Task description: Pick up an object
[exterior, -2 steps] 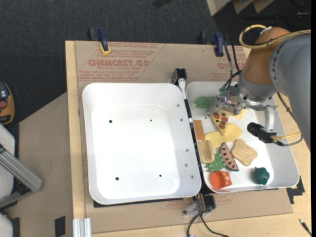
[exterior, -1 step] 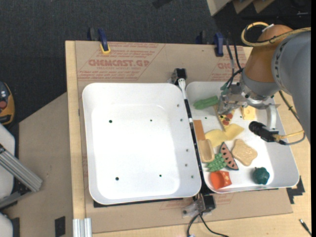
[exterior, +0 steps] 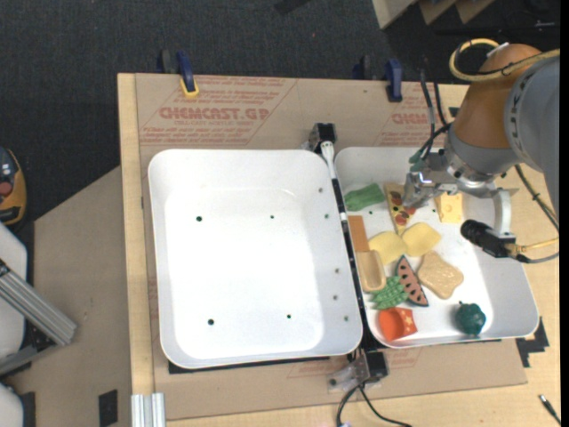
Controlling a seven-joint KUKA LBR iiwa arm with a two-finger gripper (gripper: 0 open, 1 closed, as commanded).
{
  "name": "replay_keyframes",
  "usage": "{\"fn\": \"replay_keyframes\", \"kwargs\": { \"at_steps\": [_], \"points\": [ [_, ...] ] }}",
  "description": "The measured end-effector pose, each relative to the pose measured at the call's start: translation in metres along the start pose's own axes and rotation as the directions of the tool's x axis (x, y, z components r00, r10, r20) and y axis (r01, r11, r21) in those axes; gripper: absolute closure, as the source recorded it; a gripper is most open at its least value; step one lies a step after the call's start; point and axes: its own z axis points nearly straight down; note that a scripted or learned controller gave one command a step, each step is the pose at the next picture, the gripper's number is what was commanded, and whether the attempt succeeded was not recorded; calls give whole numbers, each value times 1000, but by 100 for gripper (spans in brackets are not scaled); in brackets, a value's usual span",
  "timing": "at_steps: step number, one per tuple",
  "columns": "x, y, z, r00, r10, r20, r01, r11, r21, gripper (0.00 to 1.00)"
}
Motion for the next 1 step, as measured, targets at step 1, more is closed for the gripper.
{"fn": "replay_keyframes", "kwargs": {
  "at_steps": [1],
  "points": [
    [0, 0, 0, 1000, -1, 0, 1, 1000, 0, 0]
  ]
}}
